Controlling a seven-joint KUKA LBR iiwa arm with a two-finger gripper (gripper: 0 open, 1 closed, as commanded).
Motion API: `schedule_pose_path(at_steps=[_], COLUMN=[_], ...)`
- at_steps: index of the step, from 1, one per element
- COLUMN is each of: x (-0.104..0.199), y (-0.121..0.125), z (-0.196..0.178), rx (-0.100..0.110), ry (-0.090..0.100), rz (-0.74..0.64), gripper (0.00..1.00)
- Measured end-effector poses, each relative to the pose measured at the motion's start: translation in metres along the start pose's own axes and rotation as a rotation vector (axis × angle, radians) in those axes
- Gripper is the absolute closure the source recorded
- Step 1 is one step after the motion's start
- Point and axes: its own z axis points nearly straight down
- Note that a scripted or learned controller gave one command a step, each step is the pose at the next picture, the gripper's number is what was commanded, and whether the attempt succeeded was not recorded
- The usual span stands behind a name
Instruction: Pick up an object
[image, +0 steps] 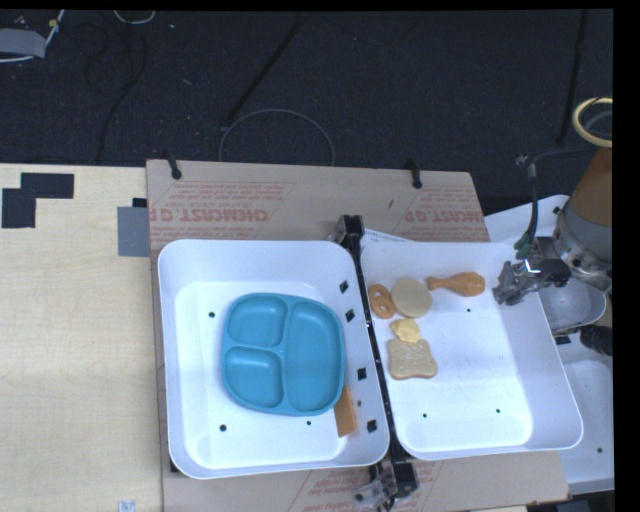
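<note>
Several toy food pieces lie in the right bin (500, 400): a drumstick (457, 284), a round tan piece (411, 297), an orange piece (380, 300), a small yellow piece (405, 329) and a toast slice (411, 359). My gripper (512, 282) hangs over the bin's right rim, a short way to the right of the drumstick and apart from it. Nothing shows between its fingers.
In the left bin (190, 270) sits a blue divided plate (281, 353), with a brown stick-shaped piece (344, 412) beside its lower right edge. A black divider (366, 330) runs between the two bins. Cardboard (300, 205) lies under them.
</note>
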Motion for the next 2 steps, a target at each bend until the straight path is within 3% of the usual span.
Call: schedule_pose_path(at_steps=[2], x=[0.096], y=[0.016], z=[0.005], rx=[0.006], ry=[0.004], rz=[-0.002], gripper=[1.00])
